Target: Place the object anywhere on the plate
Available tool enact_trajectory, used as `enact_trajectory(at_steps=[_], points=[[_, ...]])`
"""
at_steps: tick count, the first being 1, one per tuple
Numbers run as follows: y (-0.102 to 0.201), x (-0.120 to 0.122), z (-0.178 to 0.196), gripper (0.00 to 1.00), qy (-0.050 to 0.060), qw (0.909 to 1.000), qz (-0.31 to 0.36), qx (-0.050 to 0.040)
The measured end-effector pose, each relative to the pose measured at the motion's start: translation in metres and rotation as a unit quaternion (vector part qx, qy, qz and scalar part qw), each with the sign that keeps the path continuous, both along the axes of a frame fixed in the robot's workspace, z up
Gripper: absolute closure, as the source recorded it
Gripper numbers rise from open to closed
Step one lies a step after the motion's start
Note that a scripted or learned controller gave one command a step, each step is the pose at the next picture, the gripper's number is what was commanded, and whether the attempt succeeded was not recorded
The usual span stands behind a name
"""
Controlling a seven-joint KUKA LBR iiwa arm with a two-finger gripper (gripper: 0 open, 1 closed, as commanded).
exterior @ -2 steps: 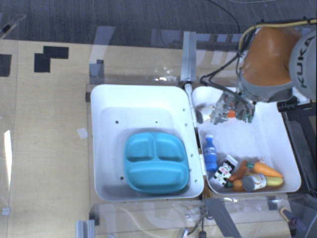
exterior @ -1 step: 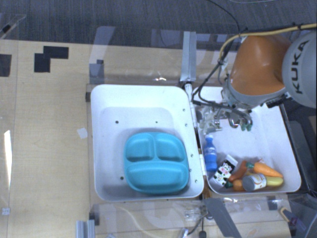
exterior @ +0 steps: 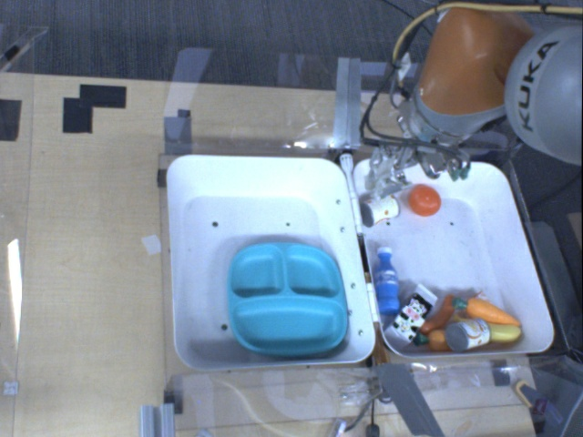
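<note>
Object: we take it to be the small orange round piece (exterior: pixel 424 199) near the back of the right bin (exterior: pixel 510 244); the task does not name it, so we say that with care. It is squat and roundish, and we cannot make out a long axis or which way it points.
Gripper: we see the gripper (exterior: pixel 383 194) low over the right bin's back left corner, just left of the orange piece. Something small and pale (exterior: pixel 383 211) sits right under its tip; whether it is held, we cannot tell, and the jaws' state we cannot tell either.
Left bin: the left bin (exterior: pixel 196 208) holds one blue plate (exterior: pixel 287 297), three compartments, lying toward the front with nothing on it.
Right bin, left wall: one blue bottle (exterior: pixel 387 282) lies with its long axis running front to back, cap toward the back.
Right bin, front: we count one black-and-white carton (exterior: pixel 413 315), one carrot (exterior: pixel 488 311) pointing right, one yellow piece (exterior: pixel 506 334), one grey can (exterior: pixel 465 335), and brownish-orange bits between them, too crowded to count.
Arm: one grey arm (exterior: pixel 547 89) with its orange band (exterior: pixel 469 57) comes in from the upper right.
</note>
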State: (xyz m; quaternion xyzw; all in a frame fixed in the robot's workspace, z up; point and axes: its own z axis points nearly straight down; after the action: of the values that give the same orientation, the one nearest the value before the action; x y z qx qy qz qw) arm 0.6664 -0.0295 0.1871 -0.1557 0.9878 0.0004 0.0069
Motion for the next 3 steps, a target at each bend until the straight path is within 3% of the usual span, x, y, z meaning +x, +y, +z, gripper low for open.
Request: enact_trajectory(at_steps=[1, 2, 3], points=[[0.024, -0.073, 0.035, 1.0, 0.002, 0.9989, 0.046, -0.0009], [0.035, -0.081, 0.024, 1.0, 0.002, 0.9897, 0.143, -0.0017], [0.035, -0.049, 0.03, 1.0, 0.0, 0.9901, 0.141, -0.0015]])
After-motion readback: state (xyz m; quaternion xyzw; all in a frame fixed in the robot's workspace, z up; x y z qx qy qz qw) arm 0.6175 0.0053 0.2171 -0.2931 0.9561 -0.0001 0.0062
